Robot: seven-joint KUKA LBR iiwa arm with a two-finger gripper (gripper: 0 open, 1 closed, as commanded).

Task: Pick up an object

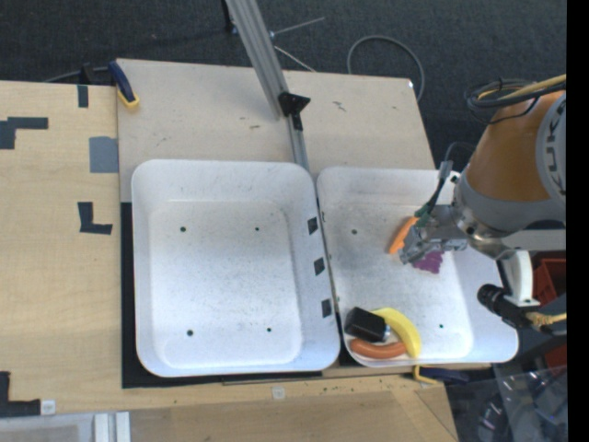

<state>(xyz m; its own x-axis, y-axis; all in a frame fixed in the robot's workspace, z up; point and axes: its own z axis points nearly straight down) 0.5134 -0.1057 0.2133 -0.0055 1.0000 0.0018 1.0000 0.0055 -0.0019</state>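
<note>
Two shallow white plastic bins, speckled with dark scuffs, sit on a wooden bench [55, 247]. In the right bin [368, 201], the claw [421, 245] hangs low over a small purple lump [429, 262] and a slim orange piece [398, 236]; whether it grips either, I cannot tell. At the near edge lie a curved yellow banana [403, 328], a black block [364, 323] and an orange ring [375, 347].

A dark grey carpeted floor [166, 12] lies beyond a pale wooden bench top [55, 247] marked with dark tape patches [103, 153]. A lighter beige board [221, 109] rests on it, crossed by a slanted grey aluminium rail [262, 49]. A thin looped cable [386, 58] trails on the carpet.
</note>
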